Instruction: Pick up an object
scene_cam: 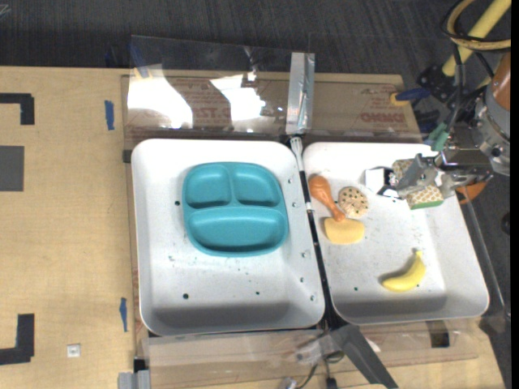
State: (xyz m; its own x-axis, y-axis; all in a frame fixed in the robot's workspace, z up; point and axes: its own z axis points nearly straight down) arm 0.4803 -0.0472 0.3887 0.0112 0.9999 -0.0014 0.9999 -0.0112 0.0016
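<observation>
Two white bins sit side by side in front of you on the wooden bench (65, 233). The left bin (154, 250) has a teal divided plate (235, 209) at its middle, with the plate's two small compartments toward 12 o'clock and its long one toward 6 o'clock.

Everything you could pick lies in the right bin (458, 258). Taking that bin's middle as the clock's centre, an orange drumstick-shaped toy (326, 195) lies at 10 o'clock, close to the wall between the bins. A round speckled cookie (353, 202) lies just beside the toy on its 3 o'clock side. A flat yellow piece (345, 232) lies at 9 o'clock, directly below the cookie and touching or nearly touching the tip of the orange toy. A banana (404, 274) lies at 6 o'clock, well apart from the rest, with its stem pointing up toward 1 o'clock. A small white piece (375, 177) lies at 11 o'clock.

The gripper (419, 181) is over the bin at about 1 o'clock, having reached in from the 3 o'clock side. A tan waffle-patterned piece with a green edge (427, 196) is right under it. You cannot tell from this view whether the gripper is released, clenched or grasping that piece.
</observation>
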